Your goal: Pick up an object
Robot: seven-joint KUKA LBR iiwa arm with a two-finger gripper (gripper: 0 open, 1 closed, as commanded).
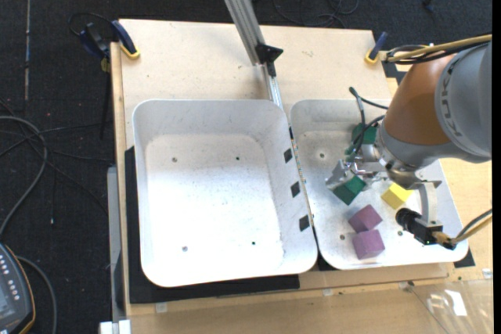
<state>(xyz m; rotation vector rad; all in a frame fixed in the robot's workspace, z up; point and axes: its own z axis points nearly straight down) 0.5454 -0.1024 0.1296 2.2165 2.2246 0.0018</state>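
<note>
Camera view: grey arm with orange band (423, 109) reaching in from the right over the right-hand shallow white bin (313, 121). Metal two-finger gripper (350, 174) down low in that bin, right at the dark green block (349, 188), touching or just above it. Opening of the tool impossible to judge; no firm hold visible. Nearby: small yellow block (396, 195), two purple foam cubes (365, 231) closer to the front rim. Left-hand white bin (149, 121) alongside. Step in hand, probably: closing in on the green block. Next: a firm squeeze, then a straight lift clear of the neighbours.
</note>
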